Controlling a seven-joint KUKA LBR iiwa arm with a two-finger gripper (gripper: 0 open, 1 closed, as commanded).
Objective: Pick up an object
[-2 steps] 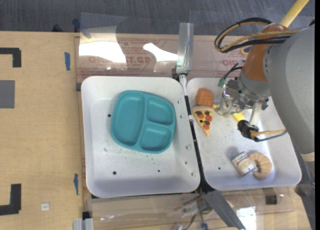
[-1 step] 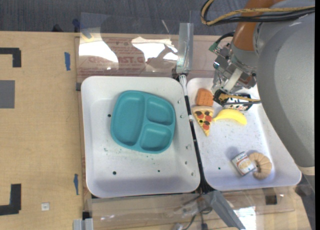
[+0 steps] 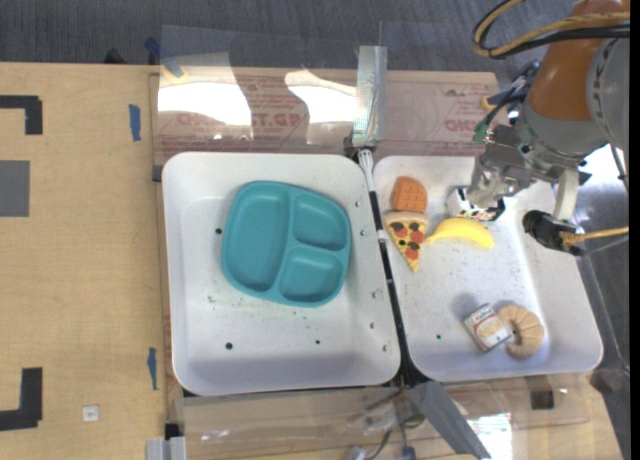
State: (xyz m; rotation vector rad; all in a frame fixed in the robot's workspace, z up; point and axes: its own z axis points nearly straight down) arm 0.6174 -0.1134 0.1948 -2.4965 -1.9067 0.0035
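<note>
The right bin (image 3: 560, 293) holds a yellow banana (image 3: 461, 233), a pizza slice (image 3: 407, 236), an orange bread-like piece (image 3: 408, 193), a small can (image 3: 484, 328) and a tan croissant (image 3: 522, 329). My gripper (image 3: 482, 205) hangs just above the banana's far right end, at the bin's back. Its tips are dark and small against the bin floor, so how they stand is unclear. Nothing shows as lifted off the bin floor.
The left bin (image 3: 190, 278) carries a teal divided plate (image 3: 286, 242). A ridge (image 3: 383, 268) separates the two bins. A clear panel with a metal post (image 3: 369, 98) stands behind them. The arm's grey body and cables (image 3: 560, 68) fill the upper right.
</note>
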